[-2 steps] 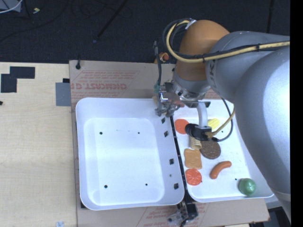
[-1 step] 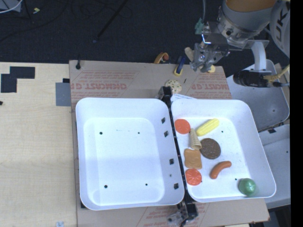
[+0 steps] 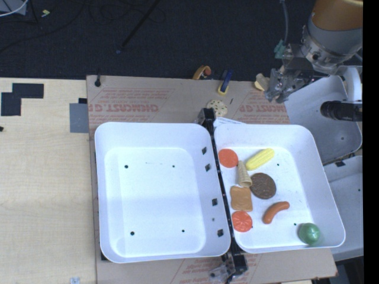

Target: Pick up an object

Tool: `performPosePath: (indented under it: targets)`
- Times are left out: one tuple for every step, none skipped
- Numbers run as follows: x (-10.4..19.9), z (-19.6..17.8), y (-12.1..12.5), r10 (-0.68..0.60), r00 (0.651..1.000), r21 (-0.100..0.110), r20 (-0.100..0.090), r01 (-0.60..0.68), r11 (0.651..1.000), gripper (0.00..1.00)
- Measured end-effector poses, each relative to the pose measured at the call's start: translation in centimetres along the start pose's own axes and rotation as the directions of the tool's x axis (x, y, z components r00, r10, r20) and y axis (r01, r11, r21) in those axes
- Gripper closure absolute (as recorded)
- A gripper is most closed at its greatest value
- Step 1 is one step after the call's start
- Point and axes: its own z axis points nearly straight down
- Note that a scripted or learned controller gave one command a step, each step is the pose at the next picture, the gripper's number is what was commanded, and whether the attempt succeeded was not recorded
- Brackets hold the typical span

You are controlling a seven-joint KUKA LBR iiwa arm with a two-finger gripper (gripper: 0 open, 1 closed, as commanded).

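Left bin sat well down-left of gripper. Right bin, below gripper, held food toys incl. corn, sausage, green ball. Gripper hung above bin's far edge; grip state: can't tell.

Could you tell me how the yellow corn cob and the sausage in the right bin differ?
The corn cob is yellow and bumpy, while the sausage is orange-red and smooth. The corn cob lies toward the far side of the right bin, above the brown disc; the sausage lies nearer the front, below that disc. The corn cob looks thicker than the sausage. Both are elongated, lie flat, and tilt up toward the right.
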Motion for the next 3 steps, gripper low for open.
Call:
performPosePath:
  targets:
    - [-5.2, 1.7, 0.0, -0.001, 1.0, 0.0, 0.0, 0.001, 1.0, 1.0]
    - [-1.0, -11.2, -3.5, -0.01, 1.0, -0.016, -0.002, 0.01, 1.0, 1.0]
    - [-3.4, -15.4, 0.1, -0.004, 1.0, -0.008, 0.001, 0.004, 1.0, 1.0]
